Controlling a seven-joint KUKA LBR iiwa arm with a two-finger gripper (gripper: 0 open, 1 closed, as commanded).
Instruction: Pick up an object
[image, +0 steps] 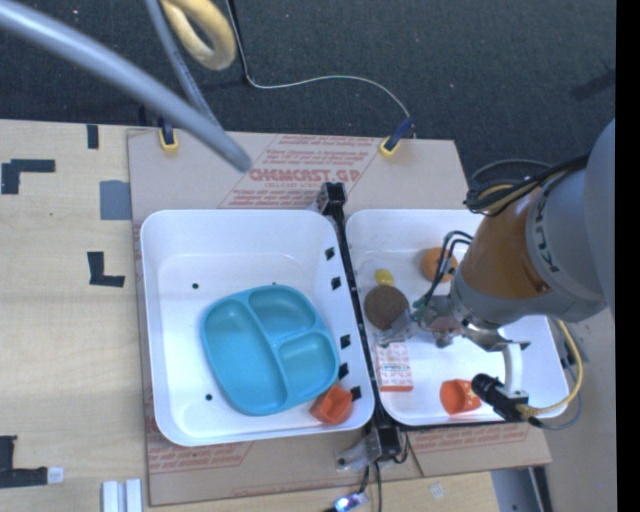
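- Reaching in from the right, the arm (530, 255) hangs over the right bin (400, 232).
- Blue tray (270, 347) fills the left bin (175, 240); ignore it.
- Brown round object (386, 303) lies just beside the gripper (425, 322) (whether it is apart or closed, I cannot tell).
- Best: centre over it, descend straight, avoid the divider wall.

Robotics lab: white bins (160, 300), cabled bench (60, 300).

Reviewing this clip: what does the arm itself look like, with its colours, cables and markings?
The arm is grey and rounded, with dark lettering on its shell and a wide orange band above the wrist. Black cables loop beside it, and a yellow cable curls near the dark, metallic gripper.
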